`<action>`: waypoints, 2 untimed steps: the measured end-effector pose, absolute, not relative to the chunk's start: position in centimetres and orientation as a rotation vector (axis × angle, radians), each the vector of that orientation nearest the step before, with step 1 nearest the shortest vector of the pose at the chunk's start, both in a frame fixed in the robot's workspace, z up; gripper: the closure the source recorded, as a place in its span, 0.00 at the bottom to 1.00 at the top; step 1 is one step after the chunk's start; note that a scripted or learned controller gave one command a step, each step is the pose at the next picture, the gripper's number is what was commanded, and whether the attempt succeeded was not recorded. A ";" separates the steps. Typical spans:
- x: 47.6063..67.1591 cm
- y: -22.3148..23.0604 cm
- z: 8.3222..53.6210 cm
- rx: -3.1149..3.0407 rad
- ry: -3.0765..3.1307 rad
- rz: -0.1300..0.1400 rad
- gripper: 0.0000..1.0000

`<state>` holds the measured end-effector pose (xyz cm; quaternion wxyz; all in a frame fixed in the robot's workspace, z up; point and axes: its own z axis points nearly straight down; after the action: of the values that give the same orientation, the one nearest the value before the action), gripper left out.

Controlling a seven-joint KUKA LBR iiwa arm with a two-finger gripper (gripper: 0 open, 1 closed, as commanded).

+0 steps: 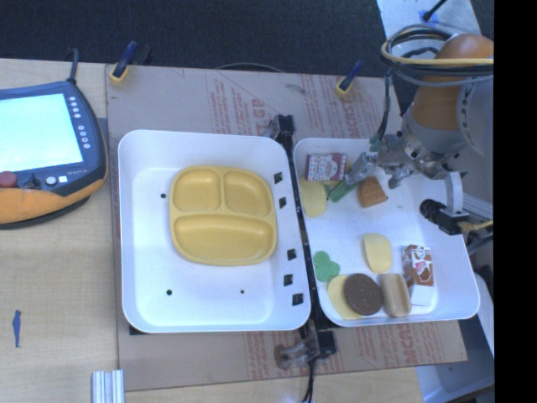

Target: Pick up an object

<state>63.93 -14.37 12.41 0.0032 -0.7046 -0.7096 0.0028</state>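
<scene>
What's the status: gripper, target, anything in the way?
Gripper low over right bin's far end, nothing visibly held. Brown bread piece just below it. Green piece and small carton crowd alongside.

A light wooden tabletop (50, 292) carries a brown cardboard sheet (218, 91). On the sheet sit two white bins side by side, the left bin (143, 309) and the right bin (449, 305). A teach pendant (46, 154) rests at far left.
</scene>
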 end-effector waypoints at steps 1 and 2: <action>53.1 -13.6 21.8 -2.222 -2.220 0.000 0.00; 60.2 -15.1 12.8 -2.211 -2.227 0.008 0.00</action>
<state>60.18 -15.07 12.84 0.0018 -0.7045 -0.7097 0.0026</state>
